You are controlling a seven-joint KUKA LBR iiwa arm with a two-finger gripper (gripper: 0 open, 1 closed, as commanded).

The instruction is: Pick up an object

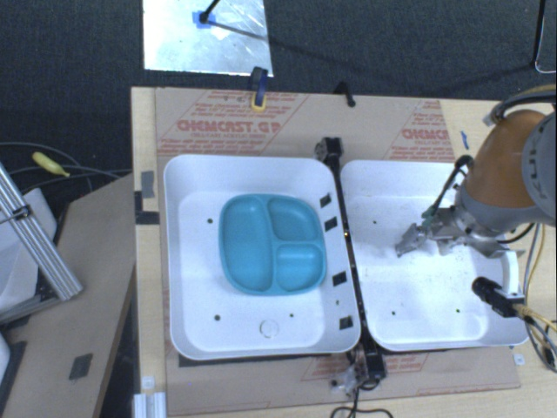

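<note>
A light blue divided plate (270, 242) with three compartments lies flat in the middle of the left bin (196, 190). My gripper (416, 239) hangs low over the middle of the right bin (392, 181), pointing left towards the divider between the bins. It is well apart from the plate, about a plate's width to its right. Nothing shows under or beside the gripper on the right bin's white floor. The grey arm with its orange band (513, 159) reaches in from the right edge.
A black hinge strip (341, 233) runs between the two bins. Both bins rest on a cardboard sheet (235, 124) on the bench. A black part of the arm (496, 296) sits over the right bin's near right corner. A small round mark (268, 327) shows on the left bin's front floor.
</note>
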